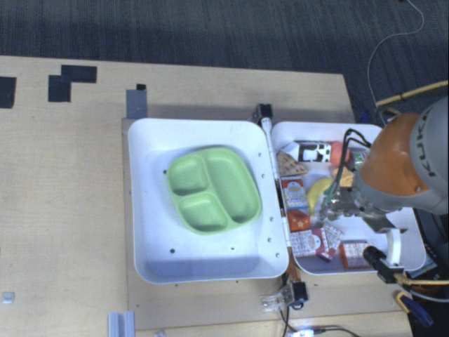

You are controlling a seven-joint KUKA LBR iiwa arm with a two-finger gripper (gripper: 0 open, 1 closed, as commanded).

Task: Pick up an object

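Overhead, at a slant: wooden bench [63, 209] bearing two shallow white bins side by side. Left bin [151, 258] holding a light green divided plate [212, 188] with three compartments, lying flat near the bin's middle, nothing visible in the compartments. Right bin [414, 258] crowded with small objects: a black and white packet [313, 151] near the far wall, an orange-red item [336, 153] just beside it, a brownish triangular piece [287, 164] by the left wall, a yellow banana-shaped object [318, 190] toward the middle, several red and white snack packets [293, 188] along the left side and more [316, 243] at the near side, a red packet [353, 253] next to those. Grey arm with orange band [393, 163] reaching in from the right, hanging over the right bin and hiding much of its right half. Claw [330, 209] low among the clutter, just beside the banana-shaped object and above the near packets; nothing seen clearly between its parts, width impossible to tell from this angle. Dark blue carpet [210, 20] beyond the bench, with a thin cable [393, 41] looping over it; black tape marks [70, 81] on the bench at far left
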